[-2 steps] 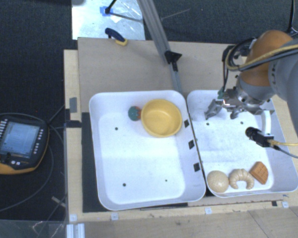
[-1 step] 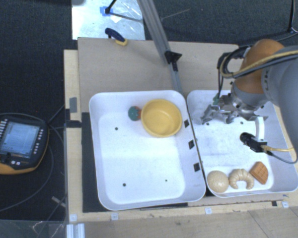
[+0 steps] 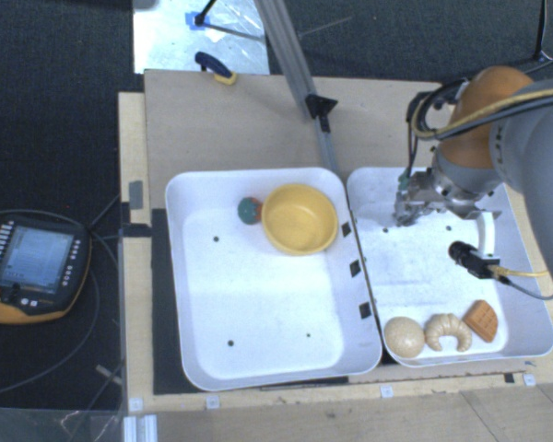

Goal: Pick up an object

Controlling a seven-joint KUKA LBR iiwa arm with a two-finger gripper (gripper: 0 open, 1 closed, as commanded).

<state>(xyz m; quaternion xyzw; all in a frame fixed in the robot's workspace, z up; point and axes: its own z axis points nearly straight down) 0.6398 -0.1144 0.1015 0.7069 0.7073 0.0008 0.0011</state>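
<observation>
2 white bins side by side on the bench [image 3: 212, 118]. Left bin [image 3: 258, 339] holds a yellow bowl [image 3: 300, 219] near its back right corner, upright, with a small teal ball [image 3: 249, 210] touching or just beside the bowl's left rim. The rest of that bin's floor is bare white with a few dark dots.

Right bin [image 3: 396, 256] holds 3 items in a row along its front edge: a round beige bun [image 3: 405, 336] at left, a croissant-shaped pastry [image 3: 449, 331] in the middle, and a small orange waffle-like piece [image 3: 483, 319] at right. Bun and croissant look to be touching; the waffle piece sits just beside the croissant.

The arm comes in from the right, orange band above the wrist. The pincer [image 3: 408, 212] sits over the back left part of the right bin, well apart from the 3 food items. Nothing is visible between its tips; whether it is spread or pressed together, cannot tell, too small and blurred.

Left of the bench, on dark floor, lies a teach pendant [image 3: 32, 265] with a lit screen; its text is unreadable. No legible labels or brands anywhere.
</observation>
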